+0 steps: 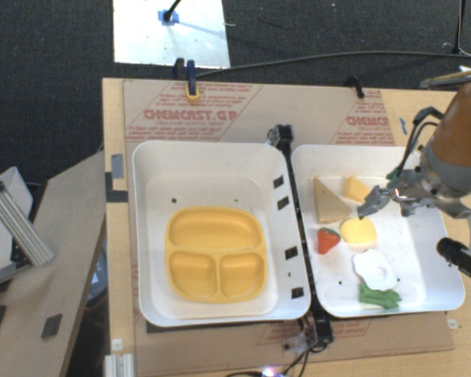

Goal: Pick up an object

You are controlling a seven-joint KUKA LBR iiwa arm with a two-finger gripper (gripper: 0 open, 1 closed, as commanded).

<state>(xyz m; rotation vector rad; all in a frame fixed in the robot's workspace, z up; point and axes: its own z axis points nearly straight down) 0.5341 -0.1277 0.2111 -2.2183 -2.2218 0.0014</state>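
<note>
Here, on a brown board bench (220,108), two shallow white bins side by side. In the left white bin (204,171), a yellow plastic plate with three sections (217,253), lying flat near the front.

In the right white bin (432,250), six small toy foods. Near the back, a tan wedge like a slice of bread (327,201), with a small yellow block like cheese (355,187) just beside it on the right. In the middle, a round pale yellow piece (359,232), and just left of that a little red piece with a green top (328,240). Closer to the front, a white flat piece like a fried egg (374,269), and touching its front edge a green leafy piece (379,295).

Reaching in from the right, the grey arm with the orange band (455,144). At its end the dark pincer (370,206), pointing down and to the left over the right bin. Right under its tip, the round pale yellow piece, a bit to the front. Just behind the tip, the small yellow block. Just to the left, the tan wedge. Cannot tell if the tip touches any of them. Cannot tell if the pincer is wide or narrow. Nothing seen held in it.

Red piece, egg piece and green leafy piece well apart from the pincer, all nearer the front.
</note>
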